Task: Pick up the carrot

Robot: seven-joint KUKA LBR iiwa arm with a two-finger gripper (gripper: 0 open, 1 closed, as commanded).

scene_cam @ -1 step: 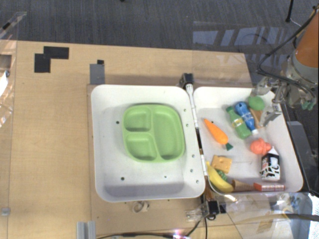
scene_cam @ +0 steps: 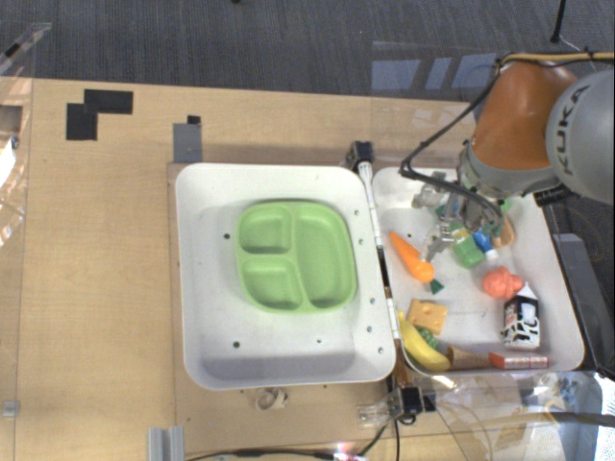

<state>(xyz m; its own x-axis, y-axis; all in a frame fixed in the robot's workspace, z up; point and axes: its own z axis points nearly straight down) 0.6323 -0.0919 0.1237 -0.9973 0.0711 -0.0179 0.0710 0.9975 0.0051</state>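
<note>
Carrot-picking is at the approach step, judging by how things lie. On the desk [scene_cam: 96, 257] sit two white bins: the left bin [scene_cam: 207, 353] carries a green divided plate [scene_cam: 293, 257], and the right bin [scene_cam: 562, 344] carries the small things. The arm [scene_cam: 533, 113] reaches in from the right over the right bin, and its gripper [scene_cam: 450, 230] hangs above the bin's upper middle, just beside a green block [scene_cam: 469, 251]. Whether the gripper is spread or closed cannot be told from this slant; nothing visibly sits in its grasp.

Smaller things follow: a banana [scene_cam: 423, 346] at the bin's near-left corner, a cow-patterned carton [scene_cam: 521, 321], a pink lump [scene_cam: 501, 282] and a cheese wedge [scene_cam: 428, 313]. The carrot [scene_cam: 411, 257] lies on the bin floor near the left wall, slanted, apart from the gripper and lower left of it.

The next move likely calls for shifting toward the carrot, turning to span its narrow width, then descending.
</note>
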